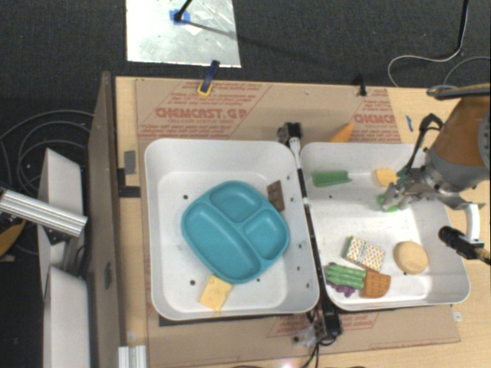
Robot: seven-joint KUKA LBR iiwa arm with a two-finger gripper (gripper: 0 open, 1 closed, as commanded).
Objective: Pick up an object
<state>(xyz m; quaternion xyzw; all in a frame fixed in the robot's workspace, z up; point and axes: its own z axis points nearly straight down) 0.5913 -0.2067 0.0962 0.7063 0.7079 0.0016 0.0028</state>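
My gripper [397,194] hangs low over the upper right part of the right bin [437,228], with the grey arm and its orange band coming in from the right. A small green piece [389,203] lies right at the gripper's tip, touching or nearly touching it. Just up and left of it sit a yellow piece [385,176] and a long green vegetable [331,178]. Toward the bin's front are a checkered block [364,252], a tan bread roll [412,257], a green and purple bunch [344,275] and an orange cracker [376,284].
The left bin [165,228] holds a teal divided plate [235,229], a small brown piece [275,195] by the divider and a yellow wedge [215,292] at the front. An orange piece [343,133] lies on the cardboard behind the bins. Bare floor shows mid right bin.
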